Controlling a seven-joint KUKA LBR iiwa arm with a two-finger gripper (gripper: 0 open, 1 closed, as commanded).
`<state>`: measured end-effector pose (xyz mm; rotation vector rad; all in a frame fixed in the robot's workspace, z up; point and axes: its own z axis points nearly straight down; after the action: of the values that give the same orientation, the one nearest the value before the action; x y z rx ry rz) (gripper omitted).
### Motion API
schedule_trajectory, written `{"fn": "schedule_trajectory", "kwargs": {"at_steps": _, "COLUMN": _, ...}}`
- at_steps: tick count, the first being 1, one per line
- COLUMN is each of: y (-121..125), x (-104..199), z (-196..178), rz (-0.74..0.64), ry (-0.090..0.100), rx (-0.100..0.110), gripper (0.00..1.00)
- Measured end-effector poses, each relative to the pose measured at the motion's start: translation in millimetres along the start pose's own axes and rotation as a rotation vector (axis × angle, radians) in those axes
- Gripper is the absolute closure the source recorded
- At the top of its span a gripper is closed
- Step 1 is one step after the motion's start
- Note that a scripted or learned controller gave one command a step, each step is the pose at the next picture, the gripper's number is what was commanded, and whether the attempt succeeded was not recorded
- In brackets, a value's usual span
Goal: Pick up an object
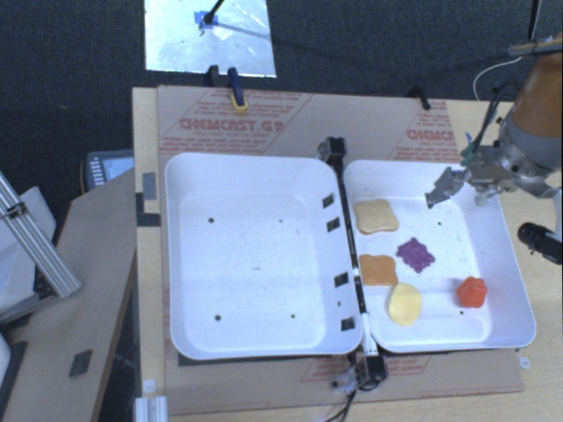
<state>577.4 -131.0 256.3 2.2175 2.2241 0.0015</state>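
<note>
Five flat toy foods [414,255] (pastel-coloured)

Grey arm [535,104] enters from right, orange band above wrist; pincer [457,185] angled down-left.

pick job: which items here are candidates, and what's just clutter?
Job:
- tan toast piece
- orange toast piece
- purple lump
- yellow round piece
- red piece
- gripper, over the right bin

Lying about:
- left bin
- cardboard sheet
- blue-yellow clamp
</note>
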Motion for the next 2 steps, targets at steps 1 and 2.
{"fn": "schedule_trajectory", "kwargs": {"at_steps": 1, "y": -5, "x": 32, "z": -136, "rz": -0.006, "ry": -0.002, "rx": -0.017, "gripper": 0.0}}
{"fn": "schedule_trajectory", "kwargs": {"at_steps": 2, "y": 1, "x": 140, "z": -260, "rz": -0.014, "ry": 0.004, "rx": -0.018, "gripper": 0.0}}
